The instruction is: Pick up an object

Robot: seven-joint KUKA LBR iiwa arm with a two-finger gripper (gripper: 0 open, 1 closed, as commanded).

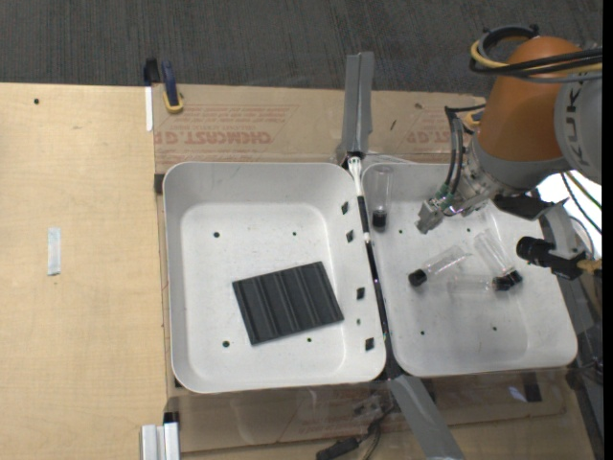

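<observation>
We look down on a pale wooden bench [77, 257] with brown cardboard [249, 132] laid beneath two shallow white bins and dark carpet [239, 17] beyond its far edge. The left bin [192, 353] holds a dark ribbed rectangular slab [287, 302], lying flat and slightly turned, near the bin's middle. The right bin [460, 348] holds three clear plastic tubes with black caps: one [377, 202] close to the dividing wall at the far left of the bin, one [439, 266] lying near the middle with its cap toward the left, and one [496, 262] just to its right with its cap toward us. The claw [428, 220] hangs over the far part of the right bin, above and apart from the middle tube, with the wall-side tube off to its left. We cannot tell how the claw is set, and we see nothing gripped in it. The grey arm [575, 123] comes in from the right, its orange band [522, 99] over the bin's far right corner, the wrist slanting down and leftward.
</observation>
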